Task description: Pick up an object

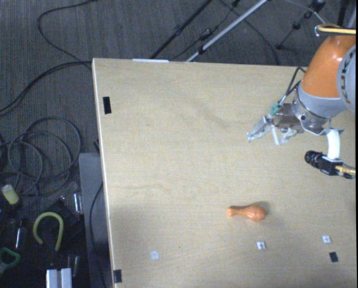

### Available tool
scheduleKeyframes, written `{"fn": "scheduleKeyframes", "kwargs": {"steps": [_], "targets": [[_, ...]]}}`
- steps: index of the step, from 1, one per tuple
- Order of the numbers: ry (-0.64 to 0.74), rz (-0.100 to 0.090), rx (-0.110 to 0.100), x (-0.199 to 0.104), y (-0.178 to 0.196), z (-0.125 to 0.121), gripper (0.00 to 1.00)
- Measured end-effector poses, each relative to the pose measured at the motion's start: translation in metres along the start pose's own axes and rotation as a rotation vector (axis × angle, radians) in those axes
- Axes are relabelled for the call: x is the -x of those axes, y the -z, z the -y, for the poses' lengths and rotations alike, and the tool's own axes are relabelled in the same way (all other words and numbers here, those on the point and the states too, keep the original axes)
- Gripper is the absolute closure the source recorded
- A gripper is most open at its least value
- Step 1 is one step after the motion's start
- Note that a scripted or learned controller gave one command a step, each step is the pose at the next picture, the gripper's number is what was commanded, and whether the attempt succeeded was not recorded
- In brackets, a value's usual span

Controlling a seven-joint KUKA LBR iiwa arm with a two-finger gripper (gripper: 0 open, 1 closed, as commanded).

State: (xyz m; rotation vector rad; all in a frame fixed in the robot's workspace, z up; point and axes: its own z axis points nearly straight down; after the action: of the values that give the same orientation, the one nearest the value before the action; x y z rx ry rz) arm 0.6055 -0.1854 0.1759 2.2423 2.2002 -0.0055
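The tabletop is a pale tan, plain and unpatterned apart from a few small black and white squares near its edges. Toward its lower right lies an orange pear-shaped object, paler at its thin end. The arm over the tabletop's right side is orange above a grey wrist, ending in a translucent whitish gripper. Beyond the tabletop, dark grey carpet carries black cables and a yellow-green hook.
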Motion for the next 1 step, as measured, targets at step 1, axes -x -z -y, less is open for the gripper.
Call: {"fn": "scheduleKeyframes", "kwargs": {"steps": [1], "targets": [[0.106,0.001,0.001,0.0098,-0.0265,-0.0475,0.0]]}}
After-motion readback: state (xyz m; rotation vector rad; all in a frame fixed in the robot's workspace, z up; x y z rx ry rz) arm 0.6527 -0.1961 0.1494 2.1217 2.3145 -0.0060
